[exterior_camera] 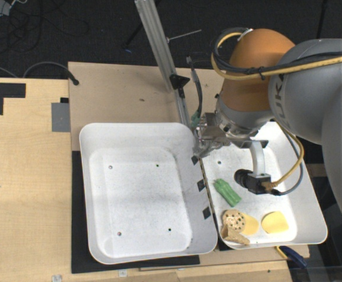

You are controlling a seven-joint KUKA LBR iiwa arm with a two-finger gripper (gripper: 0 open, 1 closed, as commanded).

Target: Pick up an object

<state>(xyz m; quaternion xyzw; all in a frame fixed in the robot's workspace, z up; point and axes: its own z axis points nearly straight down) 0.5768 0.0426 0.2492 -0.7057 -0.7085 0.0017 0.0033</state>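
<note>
arm: grey KUKA arm with its orange band, coming in from the right and hanging over the far half of the right bin

gripper: the gripper sits at the far-left corner of the right bin, right up against the wall it shares with the left bin

grip state: honestly can't tell if it's open or closed, that spot is too dark and cluttered

green piece: the green piece lies on the right bin's floor, turned diagonally, close to the left wall, nearer the camera than the gripper and apart from it

tan spotted piece: the tan spotted piece is in the near-left corner of the right bin, touching a yellow round piece

yellow lump: the yellow lump is just right of that pair, by the near rim

bench: pale wood bench under both bins
</note>
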